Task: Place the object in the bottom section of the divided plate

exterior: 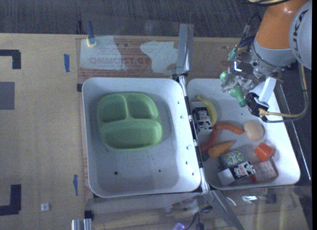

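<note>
Seemingly nothing has been picked yet: the pincer point(241, 91) hovers above the right bin's point(292, 167) far corner, its opening impossible to judge. Carrot point(229, 127), banana point(210, 108) and cartons lie below, while the green divided plate point(130, 120) waits in the left bin point(94, 174).

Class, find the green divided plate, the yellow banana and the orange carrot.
green divided plate point(130, 121): camera view, on the ridge between sections.
yellow banana point(211, 109): camera view, mid-curve.
orange carrot point(229, 128): camera view, middle of its body.
</note>
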`<state>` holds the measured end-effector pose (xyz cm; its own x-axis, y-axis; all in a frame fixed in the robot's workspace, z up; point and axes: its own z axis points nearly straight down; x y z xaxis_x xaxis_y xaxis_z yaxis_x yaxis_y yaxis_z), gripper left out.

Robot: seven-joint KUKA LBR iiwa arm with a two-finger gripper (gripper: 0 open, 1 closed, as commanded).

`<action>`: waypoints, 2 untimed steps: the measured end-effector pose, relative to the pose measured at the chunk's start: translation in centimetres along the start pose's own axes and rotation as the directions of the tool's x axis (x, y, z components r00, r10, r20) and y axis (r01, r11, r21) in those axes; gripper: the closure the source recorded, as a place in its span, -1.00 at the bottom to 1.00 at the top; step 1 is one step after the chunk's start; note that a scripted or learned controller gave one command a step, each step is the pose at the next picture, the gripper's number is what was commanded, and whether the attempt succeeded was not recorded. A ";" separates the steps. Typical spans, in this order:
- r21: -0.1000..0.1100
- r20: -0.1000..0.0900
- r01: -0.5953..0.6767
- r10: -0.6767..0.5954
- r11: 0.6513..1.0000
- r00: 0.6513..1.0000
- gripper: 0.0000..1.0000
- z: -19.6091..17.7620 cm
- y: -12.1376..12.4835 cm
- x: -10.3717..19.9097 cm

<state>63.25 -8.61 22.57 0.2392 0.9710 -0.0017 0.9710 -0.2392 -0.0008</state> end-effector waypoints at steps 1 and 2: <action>0.001 -0.002 -0.067 0.067 0.998 0.998 1.00 6.2 -2.0 -3.8; 0.001 -0.002 -0.029 0.029 1.000 1.000 1.00 4.1 -4.4 4.7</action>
<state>60.12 -3.04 18.44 0.2675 0.9635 0.0004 0.9635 -0.2675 -0.0017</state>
